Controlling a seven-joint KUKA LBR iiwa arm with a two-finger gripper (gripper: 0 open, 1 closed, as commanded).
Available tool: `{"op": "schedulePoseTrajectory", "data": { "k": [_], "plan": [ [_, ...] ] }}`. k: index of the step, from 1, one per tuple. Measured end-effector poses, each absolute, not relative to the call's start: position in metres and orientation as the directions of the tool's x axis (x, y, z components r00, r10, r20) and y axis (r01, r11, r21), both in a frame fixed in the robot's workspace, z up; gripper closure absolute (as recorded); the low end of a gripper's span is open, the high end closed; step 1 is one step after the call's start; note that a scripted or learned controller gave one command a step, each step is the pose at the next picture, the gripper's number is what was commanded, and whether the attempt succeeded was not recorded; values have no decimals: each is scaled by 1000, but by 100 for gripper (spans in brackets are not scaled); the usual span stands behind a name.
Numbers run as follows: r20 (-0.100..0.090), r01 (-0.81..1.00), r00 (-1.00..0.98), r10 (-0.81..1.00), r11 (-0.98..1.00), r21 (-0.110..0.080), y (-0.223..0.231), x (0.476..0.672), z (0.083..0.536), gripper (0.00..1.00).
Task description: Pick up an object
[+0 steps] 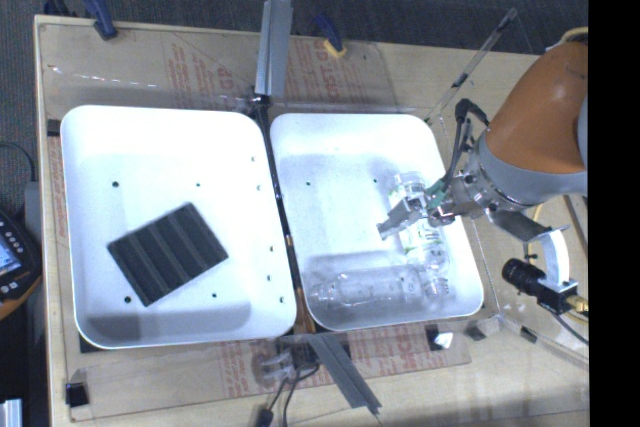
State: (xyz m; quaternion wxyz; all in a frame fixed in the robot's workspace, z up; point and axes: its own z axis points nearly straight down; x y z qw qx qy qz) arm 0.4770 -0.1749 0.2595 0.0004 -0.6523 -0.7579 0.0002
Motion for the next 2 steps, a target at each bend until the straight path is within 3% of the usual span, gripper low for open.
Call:
{"op": "schedulePoseTrajectory", "data": {
  "k": [1, 2],
  "plan": [
    [1, 1000, 9, 1000, -9, -5, -209, 528, 168, 0],
    [1, 1000, 10, 1000, -10, -5, -210, 528, 168, 0]
  ]
}}
